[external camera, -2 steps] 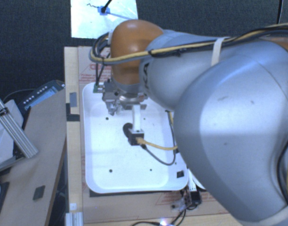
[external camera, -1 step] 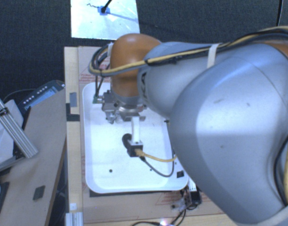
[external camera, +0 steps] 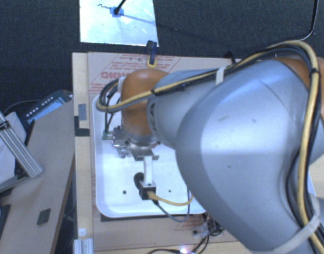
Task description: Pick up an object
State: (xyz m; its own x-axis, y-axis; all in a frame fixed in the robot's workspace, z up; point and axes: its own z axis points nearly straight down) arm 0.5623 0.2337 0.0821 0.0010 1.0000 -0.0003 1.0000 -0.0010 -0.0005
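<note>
Soft even light; pale panel (external camera: 118, 15) at top washed out; near arm (external camera: 246, 142) slightly blurred.

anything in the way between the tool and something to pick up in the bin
Nothing visible stands in the way below the tool, which hangs over the white bin; the arm hides the bin's right part.

The large grey robot arm (external camera: 246, 142) has a smooth, hard casing with a satin sheen; its orange band (external camera: 138, 97) looks glossier. The shallow white bin (external camera: 111, 197) seems smooth plastic. Under it lies matt brown red-printed cardboard (external camera: 135, 65) on a dull pale board counter (external camera: 51, 157). The ribbed silver rail (external camera: 16, 147) is bare metal.
</note>
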